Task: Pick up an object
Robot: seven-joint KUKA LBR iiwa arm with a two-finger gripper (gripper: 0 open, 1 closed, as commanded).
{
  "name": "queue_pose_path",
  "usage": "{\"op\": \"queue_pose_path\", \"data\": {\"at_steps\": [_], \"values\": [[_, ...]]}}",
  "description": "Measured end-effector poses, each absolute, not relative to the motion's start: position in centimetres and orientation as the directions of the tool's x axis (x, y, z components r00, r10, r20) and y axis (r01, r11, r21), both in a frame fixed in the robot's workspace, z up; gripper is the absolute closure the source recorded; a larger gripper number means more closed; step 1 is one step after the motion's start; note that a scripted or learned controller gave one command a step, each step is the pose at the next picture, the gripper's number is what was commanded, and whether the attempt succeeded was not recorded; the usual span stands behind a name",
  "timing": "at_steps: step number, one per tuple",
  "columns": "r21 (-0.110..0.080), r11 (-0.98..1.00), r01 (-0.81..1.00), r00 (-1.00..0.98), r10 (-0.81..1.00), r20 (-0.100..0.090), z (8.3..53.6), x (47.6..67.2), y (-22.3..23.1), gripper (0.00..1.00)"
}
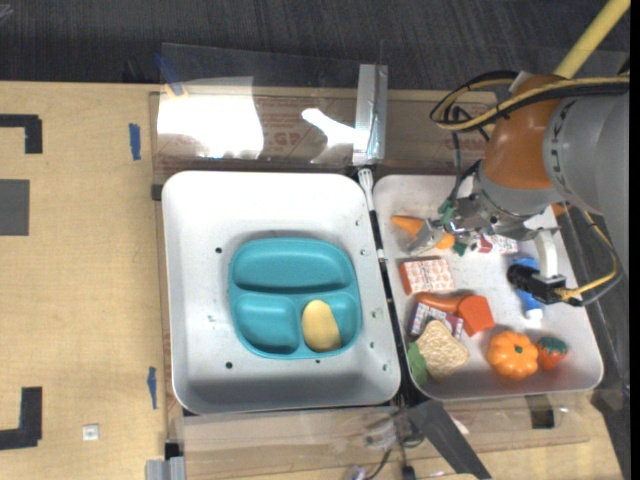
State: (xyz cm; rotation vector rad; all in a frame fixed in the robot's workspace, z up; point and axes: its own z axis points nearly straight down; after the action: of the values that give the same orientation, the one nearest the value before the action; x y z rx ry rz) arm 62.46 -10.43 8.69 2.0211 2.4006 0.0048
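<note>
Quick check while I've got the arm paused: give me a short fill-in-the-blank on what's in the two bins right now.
1. The yellow potato lies in a compartment of the teal ____ in the left bin.
2. The small orange pumpkin sits in the ____ bin.
3. The pincer hangs over the right bin, near its ____ end in the camera view.
4. The band on the arm above the wrist is ____.

Missing words: tray; right; far; orange

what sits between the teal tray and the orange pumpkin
In the camera view, between the teal tray and the orange pumpkin lie the bins' adjoining rims and a cracker-like toy.
</note>
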Motion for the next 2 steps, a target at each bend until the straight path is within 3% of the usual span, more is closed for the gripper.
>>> {"op": "queue_pose_path", "data": {"at_steps": [1, 2], "values": [[0.012, 0.168, 0.986, -0.168, 0.986, -0.004, 10.0, 62.7, -10.6, 1.00], [-0.015, 0.066, 0.998, -0.066, 0.998, 0.003, 18.2, 66.4, -6.4, 1.00]]}}
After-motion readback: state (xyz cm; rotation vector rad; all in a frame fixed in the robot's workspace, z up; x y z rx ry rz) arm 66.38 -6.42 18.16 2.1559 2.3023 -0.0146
